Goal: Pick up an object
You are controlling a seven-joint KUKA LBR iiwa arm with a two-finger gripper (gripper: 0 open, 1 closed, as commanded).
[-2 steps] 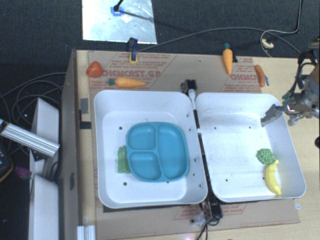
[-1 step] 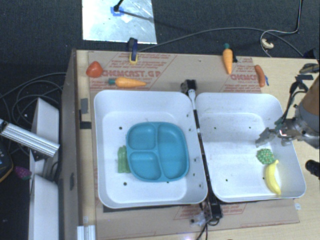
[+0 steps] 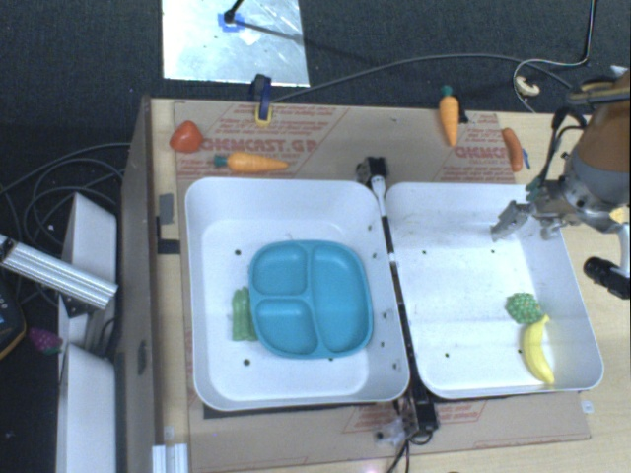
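Two pickable things lie in the right bin [image 3: 463,382], both crowded into its near right corner: a banana [image 3: 537,353] and a green broccoli-like piece [image 3: 525,308] touching its top end. The gripper [image 3: 515,221] hangs over the far right part of that bin, well apart from them, with nothing between its fingers; whether the claw is spread or pressed together cannot be told from this view.

The likeliest failure is a crowded grasp. Because the two pieces touch, a descent on one may nudge the other or catch both badly. They also sit close to the bin wall, so a finger could strike the rim, or the banana's curved skin could slip out as the claw closes.

Counted: two white bins; one blue tray [image 3: 309,298] with three compartments in the left bin [image 3: 212,264]; one small green piece [image 3: 242,315] just beside the tray's left edge; one banana; one broccoli. Outside the bins on the cardboard [image 3: 315,131] lie three carrots [image 3: 254,163] and one red piece [image 3: 185,137].
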